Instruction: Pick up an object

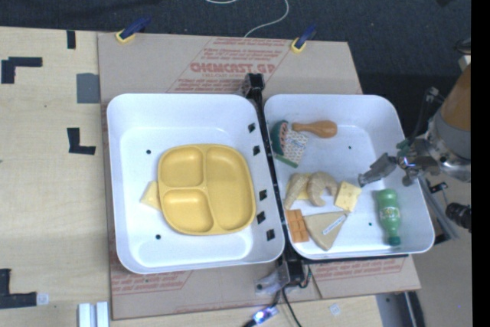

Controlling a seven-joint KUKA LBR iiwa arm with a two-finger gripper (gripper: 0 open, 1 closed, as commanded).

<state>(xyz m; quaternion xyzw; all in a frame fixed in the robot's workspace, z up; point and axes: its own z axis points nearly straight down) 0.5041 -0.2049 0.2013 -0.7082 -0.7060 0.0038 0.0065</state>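
We judge this to be the approach step: nothing has been picked up, and our gripper (pixel 389 168) hangs over the right side of the right bin (pixel 360 105), its two fingers spread apart with nothing between them. Just below it lies a green bottle (pixel 389 215), lengthwise along the bin's right wall, and that looks like the nearest thing to take. To its left sit a yellow cheese cube (pixel 347 196), a pale croissant (pixel 312 186), a cracker (pixel 295 225) and a wedge of cheese (pixel 325 230), crowded together; farther back is a drumstick (pixel 315 129). The left bin (pixel 130 119) holds a yellow divided plate (pixel 206 189). Next we would need to line the fingers across the bottle's narrow width, then descend and close, keeping clear of the wall
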